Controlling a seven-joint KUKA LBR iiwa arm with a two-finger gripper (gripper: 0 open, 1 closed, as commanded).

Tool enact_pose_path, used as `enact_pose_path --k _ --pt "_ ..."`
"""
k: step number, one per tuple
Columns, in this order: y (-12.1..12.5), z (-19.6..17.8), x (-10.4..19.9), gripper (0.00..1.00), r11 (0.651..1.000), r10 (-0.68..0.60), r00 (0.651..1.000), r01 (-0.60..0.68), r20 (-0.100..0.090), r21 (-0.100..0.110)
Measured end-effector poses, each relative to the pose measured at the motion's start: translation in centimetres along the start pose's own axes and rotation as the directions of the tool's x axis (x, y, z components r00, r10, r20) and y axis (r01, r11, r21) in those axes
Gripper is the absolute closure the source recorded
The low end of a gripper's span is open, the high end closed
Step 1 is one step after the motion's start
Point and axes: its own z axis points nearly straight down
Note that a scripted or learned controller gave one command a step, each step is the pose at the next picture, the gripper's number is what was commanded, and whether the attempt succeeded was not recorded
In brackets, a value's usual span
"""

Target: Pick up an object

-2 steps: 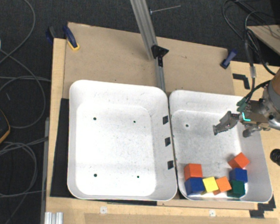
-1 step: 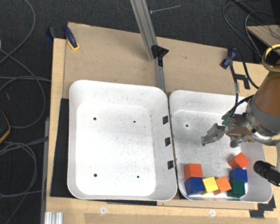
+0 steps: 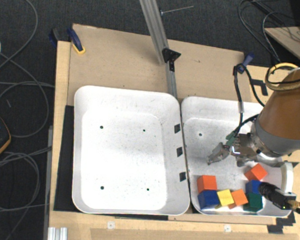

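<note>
Right now the grey two-finger pincer (image 3: 218, 154) hangs over the bare floor of the right-hand shallow white plastic bin (image 3: 200, 116); whether it is spread or pressed together cannot be told, and nothing is visibly pinched. Small coloured blocks cluster along the bin's near edge, toward the viewer from the pincer: an orange cube (image 3: 207, 182), a blue block (image 3: 209, 199), a yellow cube (image 3: 226, 197). No labels or writing are legible.
</note>
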Motion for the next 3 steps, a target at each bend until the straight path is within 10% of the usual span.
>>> enact_pose_path --k 1,2,3 --pt "-0.2 4.6 -0.8 0.0 1.0 0.001 1.0 -0.001 0.0 0.001" --pt "0.0 3.3 -0.7 1.0 1.0 0.0 1.0 0.0 0.001 -0.008" --pt "0.3 -1.8 0.3 1.0 1.0 -0.003 1.0 0.003 0.003 -0.014"
